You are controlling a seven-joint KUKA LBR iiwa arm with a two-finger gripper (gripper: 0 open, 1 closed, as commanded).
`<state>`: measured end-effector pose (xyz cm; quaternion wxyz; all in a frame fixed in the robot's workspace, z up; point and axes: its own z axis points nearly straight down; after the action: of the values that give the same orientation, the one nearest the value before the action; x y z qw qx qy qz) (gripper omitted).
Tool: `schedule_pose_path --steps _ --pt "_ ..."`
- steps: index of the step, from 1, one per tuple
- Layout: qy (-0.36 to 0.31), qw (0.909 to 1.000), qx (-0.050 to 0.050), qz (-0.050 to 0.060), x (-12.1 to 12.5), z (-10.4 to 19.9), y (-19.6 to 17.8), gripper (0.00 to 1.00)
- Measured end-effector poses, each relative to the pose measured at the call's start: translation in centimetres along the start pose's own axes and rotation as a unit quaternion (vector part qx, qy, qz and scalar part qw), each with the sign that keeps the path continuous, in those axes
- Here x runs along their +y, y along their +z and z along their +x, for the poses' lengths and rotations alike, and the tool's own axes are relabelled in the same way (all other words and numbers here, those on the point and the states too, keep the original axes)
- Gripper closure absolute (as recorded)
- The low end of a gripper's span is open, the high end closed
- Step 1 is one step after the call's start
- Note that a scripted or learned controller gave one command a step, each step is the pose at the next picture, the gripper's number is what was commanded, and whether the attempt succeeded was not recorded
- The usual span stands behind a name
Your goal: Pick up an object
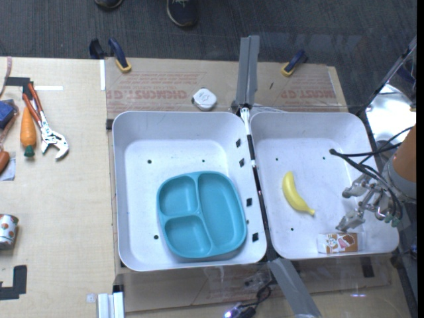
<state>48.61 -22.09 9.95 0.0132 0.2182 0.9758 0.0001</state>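
Right bin (311,134) on the bench (66,244): claw (351,211) is seen at its right side, fingers spread, nothing gripped. Banana (295,193) is found left of the claw, apart. Small packet (339,242) lies just below the claw.

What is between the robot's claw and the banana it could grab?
Nothing visible. The gripper sits in the right bin, with bare white floor between it and the banana. A small packet lies just below the gripper, off that path.
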Motion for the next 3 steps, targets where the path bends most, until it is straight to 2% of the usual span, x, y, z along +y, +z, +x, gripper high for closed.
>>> schedule_pose_path --steps 1,2,3 --pt "0.287 0.9579 0.010 0.006 1.6 0.9 0.7 0.00" --pt "0.424 0.9058 0.009 0.008 3.6 -7.0 -1.9 0.00" --pt "0.379 0.9255 0.012 0.008 0.9 -0.8 0.9 0.00"
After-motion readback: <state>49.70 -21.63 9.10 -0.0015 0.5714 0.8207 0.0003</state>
